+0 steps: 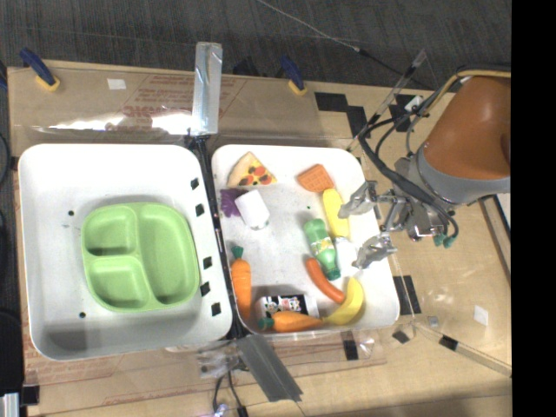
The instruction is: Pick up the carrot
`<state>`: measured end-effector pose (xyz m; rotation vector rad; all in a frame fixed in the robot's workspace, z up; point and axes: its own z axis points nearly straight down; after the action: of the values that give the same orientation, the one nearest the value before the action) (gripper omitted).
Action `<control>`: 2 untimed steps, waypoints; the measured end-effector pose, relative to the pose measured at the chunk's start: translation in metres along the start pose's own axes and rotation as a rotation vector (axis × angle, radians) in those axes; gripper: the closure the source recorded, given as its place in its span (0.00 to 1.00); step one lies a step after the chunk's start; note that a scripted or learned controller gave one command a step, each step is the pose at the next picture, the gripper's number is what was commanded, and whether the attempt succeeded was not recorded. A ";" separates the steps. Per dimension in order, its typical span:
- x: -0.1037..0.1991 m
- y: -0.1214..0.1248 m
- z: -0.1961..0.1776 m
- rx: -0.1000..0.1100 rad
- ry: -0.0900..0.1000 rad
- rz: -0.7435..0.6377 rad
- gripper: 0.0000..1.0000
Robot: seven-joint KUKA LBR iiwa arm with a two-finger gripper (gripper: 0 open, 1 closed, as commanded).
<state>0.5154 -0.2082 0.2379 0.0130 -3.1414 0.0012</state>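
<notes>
Tan bench [452, 320], two white bins side by side, left bin [43, 233], right bin [287, 159]

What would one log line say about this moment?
gripper: open, above right bin's right edge | carrot: lying by bin's left wall, untouched | holding: nothing

- A divided plate [139, 254] lies in the middle of the left bin [52, 172].
- In the right bin [287, 159]: pizza slice [251, 172] at the far left corner, carrot [241, 278] along the left wall, banana [349, 302] at the near right corner.
</notes>
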 end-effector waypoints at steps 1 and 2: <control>0.033 0.023 0.075 -0.003 0.003 -0.323 0.00; 0.023 0.087 0.141 -0.001 -0.004 -0.422 0.00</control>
<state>0.4917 -0.1213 0.0968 0.6720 -3.0723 -0.0005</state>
